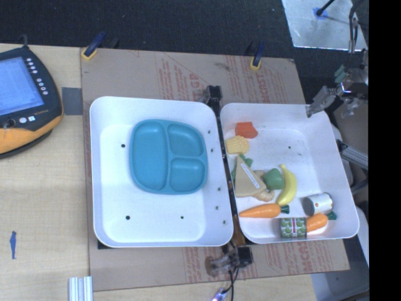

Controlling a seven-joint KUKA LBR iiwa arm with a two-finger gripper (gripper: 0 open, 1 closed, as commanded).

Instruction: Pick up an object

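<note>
Several toy foods crowd the right bin (326,133): banana (287,186), two carrots (260,211), can (292,227). The gripper (326,96) sits at that bin's far right corner, its opening impossible to judge. Tight packing risks a grasp catching two items or slipping off.

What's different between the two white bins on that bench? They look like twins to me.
The left bin holds one thing, a blue divided plate lying flat near its middle; the right bin holds a jumble of toy food: a banana, two carrots, a sandwich, a small can. The left bin's items sit central; the right bin's crowd its near half. Both are shallow, white, similarly sized and rounded at the corners.
</note>
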